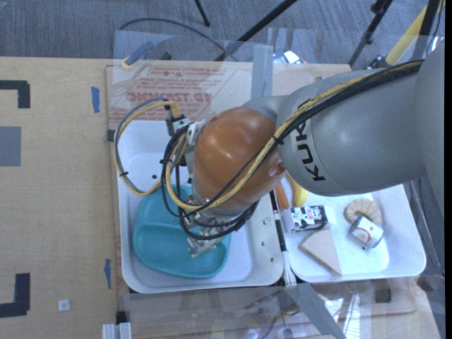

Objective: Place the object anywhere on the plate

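Note:
A teal plate (159,240) lies in the left bin (244,270), toward its front. My arm reaches in from the right, and its orange band and cables cover the middle of that bin. My gripper (200,246) hangs low over the right part of the plate, mostly hidden under the wrist. I cannot see any object between its tips. In the right bin (406,256) lie a tan wedge (321,251), a small black-and-white box (308,218), a tan curved piece (361,208) and a small grey and white item (367,233).
The bins sit side by side on a wooden bench (56,189) with blue tape marks. Yellow and black cables (141,119) loop over the back of the left bin. An orange stick (282,193) lies near the divider between the bins.

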`<act>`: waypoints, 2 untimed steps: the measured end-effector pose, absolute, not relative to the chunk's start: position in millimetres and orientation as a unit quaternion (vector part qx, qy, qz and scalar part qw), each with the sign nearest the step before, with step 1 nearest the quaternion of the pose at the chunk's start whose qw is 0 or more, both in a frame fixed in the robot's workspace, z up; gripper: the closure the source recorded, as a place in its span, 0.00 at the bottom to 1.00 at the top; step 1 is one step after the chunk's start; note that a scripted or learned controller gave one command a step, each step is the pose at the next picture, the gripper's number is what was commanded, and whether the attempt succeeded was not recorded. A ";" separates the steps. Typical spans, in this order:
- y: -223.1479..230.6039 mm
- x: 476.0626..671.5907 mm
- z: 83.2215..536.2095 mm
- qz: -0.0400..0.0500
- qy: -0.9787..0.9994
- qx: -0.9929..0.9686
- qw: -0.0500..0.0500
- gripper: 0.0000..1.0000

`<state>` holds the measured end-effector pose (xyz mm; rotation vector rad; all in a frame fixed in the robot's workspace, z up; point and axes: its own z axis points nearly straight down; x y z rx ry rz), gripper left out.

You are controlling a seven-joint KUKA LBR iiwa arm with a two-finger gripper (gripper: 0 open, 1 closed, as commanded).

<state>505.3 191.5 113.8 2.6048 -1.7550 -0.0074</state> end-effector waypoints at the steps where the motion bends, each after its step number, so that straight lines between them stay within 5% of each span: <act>1: 115.5 480.3 172.6 -0.002 -0.509 0.861 0.000 1.00; 2: 51.8 481.5 296.1 -0.003 -0.413 0.911 -0.002 1.00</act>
